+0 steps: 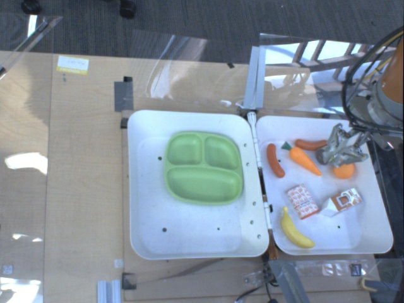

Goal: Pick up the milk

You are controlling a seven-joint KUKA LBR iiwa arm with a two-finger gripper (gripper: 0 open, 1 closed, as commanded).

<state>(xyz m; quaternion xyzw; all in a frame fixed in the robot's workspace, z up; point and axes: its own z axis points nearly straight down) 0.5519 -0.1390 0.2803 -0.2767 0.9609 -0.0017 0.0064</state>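
A light wooden bench [76, 188] carries two shallow white bins side by side, touching along their inner edges; the left bin [145, 232] sits near the bench's middle; the right bin [372, 235] lies toward its right end; a small yellow label [72, 64] is stuck flat near the far left; a dark bracket [124, 94] stands just beyond the left bin's far corner.

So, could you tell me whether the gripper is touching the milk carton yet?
Apart: the camera view shows white bin floor between the gripper and the milk carton.
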